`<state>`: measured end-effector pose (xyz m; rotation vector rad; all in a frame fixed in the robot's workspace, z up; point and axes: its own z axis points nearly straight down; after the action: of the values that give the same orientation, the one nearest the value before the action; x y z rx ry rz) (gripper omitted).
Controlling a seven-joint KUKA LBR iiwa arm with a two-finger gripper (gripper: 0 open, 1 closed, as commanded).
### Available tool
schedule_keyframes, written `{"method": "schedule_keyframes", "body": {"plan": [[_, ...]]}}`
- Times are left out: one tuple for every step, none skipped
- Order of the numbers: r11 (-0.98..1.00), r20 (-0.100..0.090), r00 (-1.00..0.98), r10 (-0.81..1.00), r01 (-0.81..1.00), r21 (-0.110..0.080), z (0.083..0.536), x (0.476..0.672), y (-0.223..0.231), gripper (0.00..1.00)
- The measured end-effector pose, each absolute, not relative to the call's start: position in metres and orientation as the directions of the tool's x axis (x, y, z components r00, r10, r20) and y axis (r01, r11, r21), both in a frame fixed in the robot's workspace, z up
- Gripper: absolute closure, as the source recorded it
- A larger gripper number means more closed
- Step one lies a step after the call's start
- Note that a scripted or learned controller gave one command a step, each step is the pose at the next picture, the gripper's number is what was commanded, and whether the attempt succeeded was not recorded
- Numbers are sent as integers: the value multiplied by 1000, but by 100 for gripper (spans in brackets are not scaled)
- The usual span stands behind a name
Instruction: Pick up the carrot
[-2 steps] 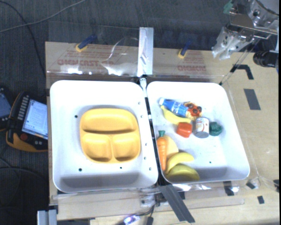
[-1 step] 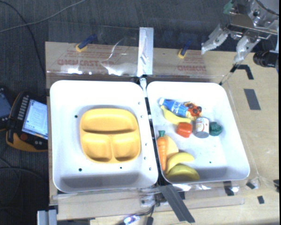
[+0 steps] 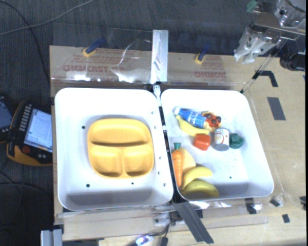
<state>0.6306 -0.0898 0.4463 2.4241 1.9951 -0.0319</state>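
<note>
White bins (image 3: 66, 137), hand (image 3: 249, 47) above, apart

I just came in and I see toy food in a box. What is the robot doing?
The robot is meant to pick up the carrot, but it hasn't touched it yet. Its gripper is up near the top right, away from the bins. The carrot lies along the left wall of the right bin, next to the bananas, with a can and other toys further back. The left bin holds a yellow tray.
</note>
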Motion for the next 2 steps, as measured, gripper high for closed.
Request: {"method": "schedule_keyframes", "body": {"plan": [[-192, -17, 192, 981, 981, -12, 446, 631, -90, 0], [-192, -23, 192, 981, 981, -15, 453, 632, -90, 100]]}}
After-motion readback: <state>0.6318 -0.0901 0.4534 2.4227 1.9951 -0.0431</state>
